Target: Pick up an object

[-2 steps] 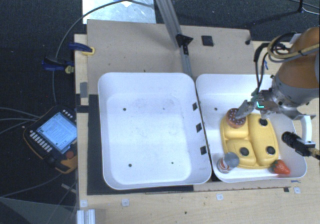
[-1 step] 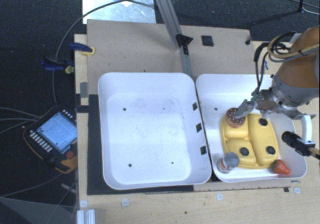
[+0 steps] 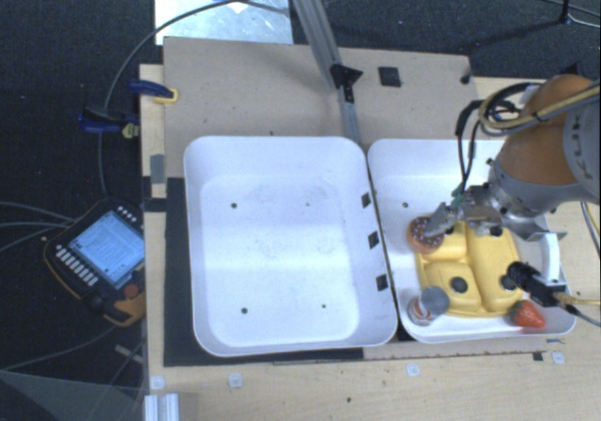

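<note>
In the right bin (image 3: 404, 175) lie a big yellow plastic toy (image 3: 470, 269), a brown and pink doughnut-like piece (image 3: 425, 234), a small grey round piece (image 3: 433, 299) and a red strawberry-like piece (image 3: 531, 317). My gripper (image 3: 453, 217) hangs low over this bin, just right of the doughnut piece and above the yellow toy's upper edge. Nothing shows plainly between its tips.
The left bin (image 3: 202, 222) lies beside the right one, with black clips along the shared wall (image 3: 373, 239). A metal pole (image 3: 315, 15) slants in from the top. A teach pendant (image 3: 99, 255) rests off the bench at the left.
</note>
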{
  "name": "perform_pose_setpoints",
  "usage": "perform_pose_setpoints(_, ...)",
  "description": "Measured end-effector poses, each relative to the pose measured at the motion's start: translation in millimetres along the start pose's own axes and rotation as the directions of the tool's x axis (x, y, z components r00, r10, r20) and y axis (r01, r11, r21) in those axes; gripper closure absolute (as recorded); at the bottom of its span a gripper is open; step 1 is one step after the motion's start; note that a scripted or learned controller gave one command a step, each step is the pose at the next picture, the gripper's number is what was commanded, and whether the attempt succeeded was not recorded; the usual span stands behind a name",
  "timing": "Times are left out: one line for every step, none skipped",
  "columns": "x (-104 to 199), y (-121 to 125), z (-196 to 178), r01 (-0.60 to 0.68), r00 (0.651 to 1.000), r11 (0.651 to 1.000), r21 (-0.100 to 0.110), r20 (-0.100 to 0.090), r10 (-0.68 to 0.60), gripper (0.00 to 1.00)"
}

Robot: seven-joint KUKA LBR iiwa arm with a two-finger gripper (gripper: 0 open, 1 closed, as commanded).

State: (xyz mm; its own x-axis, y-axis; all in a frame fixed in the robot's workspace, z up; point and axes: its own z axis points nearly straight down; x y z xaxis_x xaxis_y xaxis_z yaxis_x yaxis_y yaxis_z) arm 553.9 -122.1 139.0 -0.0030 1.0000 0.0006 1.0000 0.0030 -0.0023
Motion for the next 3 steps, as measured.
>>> perform_pose_setpoints(2,5,32,0.001,1.0,1.0,-0.016,-0.002,-0.001,0.0)
perform_pose_setpoints(4,10,17,0.002,1.0,1.0,-0.027,-0.007,-0.002,1.0)
perform_pose_setpoints(6,18,-29,0.003,1.0,1.0,-0.009,0.002,-0.003,1.0)
